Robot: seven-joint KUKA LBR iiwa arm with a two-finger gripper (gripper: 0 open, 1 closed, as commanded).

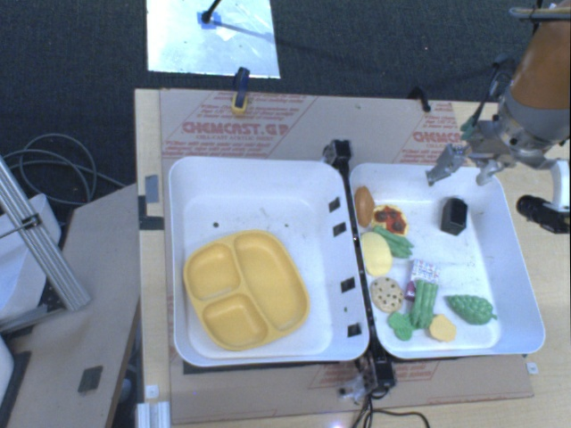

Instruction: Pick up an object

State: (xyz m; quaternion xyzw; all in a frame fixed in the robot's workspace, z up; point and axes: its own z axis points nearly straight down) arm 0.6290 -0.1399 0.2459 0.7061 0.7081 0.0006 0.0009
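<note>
My gripper (462,173) hangs over the far edge of the right bin (516,266), its two fingers (438,173) spread open with nothing between them. A small black block (454,215) lies in the bin just below and in front of the fingers, apart from them. Along the bin's left side lie a brown bread roll (364,206), a red pizza slice (391,218), a pale yellow potato (376,254) and a green pod (394,242). Nearer the front are a cookie (386,293), a small printed packet (424,270), green stalks (425,300), a green leafy piece (470,308) and a yellow chunk (442,329).
The left bin (268,185) holds a yellow divided plate (245,288). A black clip divider (343,230) runs between the bins. A black fixture (540,210) sits beside the right bin's right rim. A yellow-handled clamp (240,92) stands at the bench's far edge.
</note>
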